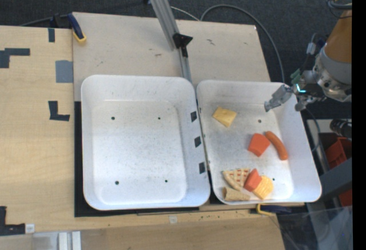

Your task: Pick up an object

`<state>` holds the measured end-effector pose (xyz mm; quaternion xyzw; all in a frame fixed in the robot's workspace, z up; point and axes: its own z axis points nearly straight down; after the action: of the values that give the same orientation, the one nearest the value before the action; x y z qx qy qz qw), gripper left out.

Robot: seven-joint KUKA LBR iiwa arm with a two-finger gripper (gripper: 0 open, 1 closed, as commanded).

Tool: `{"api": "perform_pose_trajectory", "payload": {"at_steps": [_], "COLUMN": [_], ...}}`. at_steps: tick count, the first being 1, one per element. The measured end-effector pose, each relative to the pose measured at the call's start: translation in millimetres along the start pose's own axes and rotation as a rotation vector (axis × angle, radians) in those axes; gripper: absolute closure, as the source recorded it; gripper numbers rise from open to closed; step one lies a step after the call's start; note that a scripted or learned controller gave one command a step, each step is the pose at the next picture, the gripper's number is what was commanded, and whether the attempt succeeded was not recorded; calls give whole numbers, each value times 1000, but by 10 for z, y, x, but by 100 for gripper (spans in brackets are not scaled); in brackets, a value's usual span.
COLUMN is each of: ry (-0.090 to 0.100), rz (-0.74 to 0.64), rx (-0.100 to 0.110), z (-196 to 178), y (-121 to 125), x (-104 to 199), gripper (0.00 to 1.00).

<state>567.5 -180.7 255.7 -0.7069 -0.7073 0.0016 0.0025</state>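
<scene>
The right bin [297, 129] holds several toy food pieces. A yellow cheese wedge [225, 116] lies near its upper left. An orange-red block [259, 144] sits mid-bin, touching an orange sausage [277, 145] to its right. At the front lie a waffle-patterned slice [235, 176], a small red piece [252, 180], a yellow piece [263, 187] and a tan piece [234, 193]. My gripper [290, 100] hovers over the bin's upper right corner, open, with nothing between its fingers. It is well right of the cheese and above the sausage.
The left bin [91, 129] sits beside the right one, with black clips [197, 141] on the shared rims. A slanted metal pole [163, 6] rises behind the bins. A cable [240, 11] arcs across the bench at the back right.
</scene>
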Motion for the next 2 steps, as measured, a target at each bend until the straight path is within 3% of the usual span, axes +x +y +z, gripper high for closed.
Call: {"api": "perform_pose_trajectory", "payload": {"at_steps": [1,2], "ry": [-1,-2], "rz": [-2,0], "rx": [-5,0], "z": [-27,426], "y": [9,19], "x": [2,-51], "gripper": [0,0]}}
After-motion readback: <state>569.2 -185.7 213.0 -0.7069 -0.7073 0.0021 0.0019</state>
